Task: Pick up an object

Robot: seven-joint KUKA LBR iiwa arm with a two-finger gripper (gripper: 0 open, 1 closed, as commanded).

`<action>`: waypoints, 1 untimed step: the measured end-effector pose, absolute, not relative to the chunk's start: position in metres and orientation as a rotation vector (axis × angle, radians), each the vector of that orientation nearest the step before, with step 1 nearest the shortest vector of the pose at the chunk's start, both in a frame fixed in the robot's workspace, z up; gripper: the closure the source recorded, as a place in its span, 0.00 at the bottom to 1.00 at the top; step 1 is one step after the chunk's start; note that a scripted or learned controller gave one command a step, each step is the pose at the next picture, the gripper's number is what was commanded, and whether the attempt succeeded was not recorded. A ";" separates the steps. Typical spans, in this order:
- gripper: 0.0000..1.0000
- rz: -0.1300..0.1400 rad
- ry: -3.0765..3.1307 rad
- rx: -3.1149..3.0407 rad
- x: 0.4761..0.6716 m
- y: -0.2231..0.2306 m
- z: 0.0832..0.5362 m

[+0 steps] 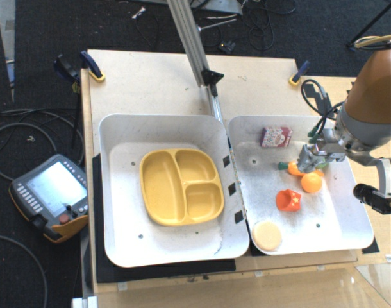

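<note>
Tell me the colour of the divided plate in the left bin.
Yellow; the divided plate shows clearly in the camera view.

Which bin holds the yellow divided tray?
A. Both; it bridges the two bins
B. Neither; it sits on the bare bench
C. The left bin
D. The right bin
C: the tray lies flat inside the left bin, apart from the right bin, where the small items sit.

No text, brand, number or sign can be read. Printing is seen on the small pink-and-white carton (276,136) in the right bin (349,226), but it is too small and blurred to be made out. The lit screen of the handheld pendant (49,197) is likewise illegible.
</note>
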State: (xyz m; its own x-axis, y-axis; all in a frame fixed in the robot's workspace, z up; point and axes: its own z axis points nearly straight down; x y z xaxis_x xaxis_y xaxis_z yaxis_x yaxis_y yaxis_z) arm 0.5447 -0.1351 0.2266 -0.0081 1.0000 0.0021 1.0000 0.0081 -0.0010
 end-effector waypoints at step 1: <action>1.00 -0.002 -2.229 -2.212 0.545 -0.091 0.232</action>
